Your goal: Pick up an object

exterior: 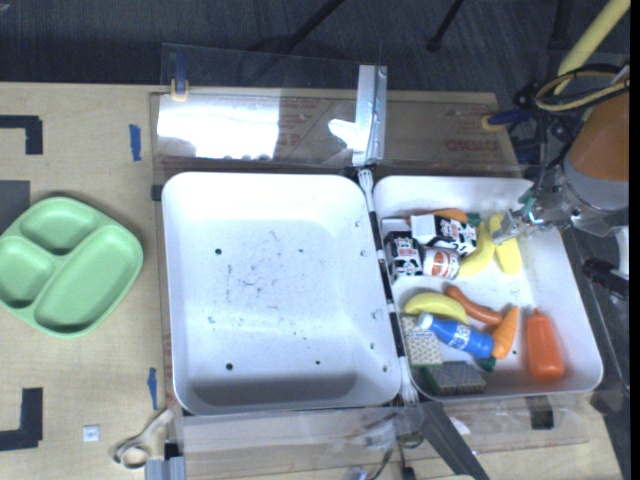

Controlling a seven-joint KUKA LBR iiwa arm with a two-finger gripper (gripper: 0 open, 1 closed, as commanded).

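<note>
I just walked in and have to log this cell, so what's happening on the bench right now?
A grey KUKA arm with an orange band reaches in from the right, its gripper over the far end of the right bin. That bin holds a jumble of toys: a banana, a blue bottle, an orange bottle, carrots and small cartons. Nothing can be seen between its fingers. The left bin sits beside it, and a green divided plate lies on the bench.
</note>
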